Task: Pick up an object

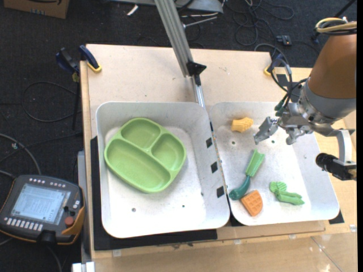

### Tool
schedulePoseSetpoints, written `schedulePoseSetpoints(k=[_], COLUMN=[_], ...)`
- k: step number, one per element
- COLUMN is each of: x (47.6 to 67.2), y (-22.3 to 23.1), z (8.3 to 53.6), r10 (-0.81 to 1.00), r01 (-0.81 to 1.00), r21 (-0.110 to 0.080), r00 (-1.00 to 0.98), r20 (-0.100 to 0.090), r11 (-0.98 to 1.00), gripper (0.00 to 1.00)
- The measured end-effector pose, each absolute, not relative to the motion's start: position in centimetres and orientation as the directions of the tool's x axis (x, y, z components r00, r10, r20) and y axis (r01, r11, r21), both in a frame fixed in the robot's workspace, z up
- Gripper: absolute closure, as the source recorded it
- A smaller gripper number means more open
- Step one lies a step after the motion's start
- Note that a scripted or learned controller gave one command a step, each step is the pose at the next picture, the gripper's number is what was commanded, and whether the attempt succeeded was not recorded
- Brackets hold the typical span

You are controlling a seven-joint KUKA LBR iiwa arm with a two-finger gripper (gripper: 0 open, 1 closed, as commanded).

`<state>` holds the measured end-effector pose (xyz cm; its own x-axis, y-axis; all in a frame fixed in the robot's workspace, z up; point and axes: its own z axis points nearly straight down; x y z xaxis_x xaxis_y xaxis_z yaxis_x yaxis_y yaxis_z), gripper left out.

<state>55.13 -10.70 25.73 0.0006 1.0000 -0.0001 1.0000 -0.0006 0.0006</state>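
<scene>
I am hovering my gripper (279, 130) over the right bin (323, 208), fingers spread apart and holding nothing. I judge this the approach step. The yellow piece (243, 124) is lying just beside my fingers; next I need to lower over it and close.

End effector (279, 131) spread open above right bin (323, 169).

One fixed camera above the bench (142, 72), slanting down over both white bins (108, 152)
</scene>
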Motion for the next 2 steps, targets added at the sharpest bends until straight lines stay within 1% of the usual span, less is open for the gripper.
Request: schedulePoseSetpoints(k=[1,2], x=[55.2,55.1], y=[-10.7,-14.6], z=[26.7,21.7], r10=[1.0,1.0], r01=[1.0,1.0], r21=[0.002,-0.005], r00=[-0.001,0.004], r20=[-0.001,-0.001], r11=[0.001,-0.004], gripper=[1.0,1.0])
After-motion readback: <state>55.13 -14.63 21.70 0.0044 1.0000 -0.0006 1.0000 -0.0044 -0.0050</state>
